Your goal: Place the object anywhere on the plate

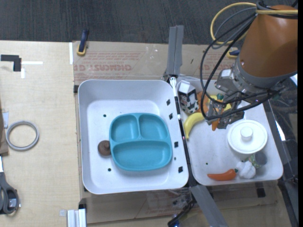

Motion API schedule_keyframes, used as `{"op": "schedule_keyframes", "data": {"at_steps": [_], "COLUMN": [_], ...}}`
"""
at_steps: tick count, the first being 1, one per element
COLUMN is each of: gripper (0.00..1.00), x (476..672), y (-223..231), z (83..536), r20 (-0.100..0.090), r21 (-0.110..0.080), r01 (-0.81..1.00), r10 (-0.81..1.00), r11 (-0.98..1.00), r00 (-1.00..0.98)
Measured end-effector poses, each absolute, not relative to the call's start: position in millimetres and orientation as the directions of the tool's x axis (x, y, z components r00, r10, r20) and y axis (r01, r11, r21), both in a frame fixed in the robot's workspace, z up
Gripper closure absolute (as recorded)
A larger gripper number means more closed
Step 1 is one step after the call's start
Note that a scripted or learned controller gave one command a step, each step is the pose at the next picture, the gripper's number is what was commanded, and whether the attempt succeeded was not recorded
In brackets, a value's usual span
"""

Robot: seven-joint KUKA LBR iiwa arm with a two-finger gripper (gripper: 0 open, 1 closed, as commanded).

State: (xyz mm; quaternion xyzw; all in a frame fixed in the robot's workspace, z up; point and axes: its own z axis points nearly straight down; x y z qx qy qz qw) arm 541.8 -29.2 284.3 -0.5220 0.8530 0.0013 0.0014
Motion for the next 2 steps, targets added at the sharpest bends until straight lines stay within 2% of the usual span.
{"op": "schedule_keyframes", "data": {"at_steps": [1,2], "gripper": [1.0,0.0], "x": [571.4,571.6], "y": [79.6,79.3], "z": [215.2,215.3], "r20": [-0.003,-0.003], "r21": [0.001,0.001], "r01": [-0.882,-0.882], "r10": [-0.882,-0.882], "r11": [0.471,0.471], "r00": [-0.471,-0.471]}}
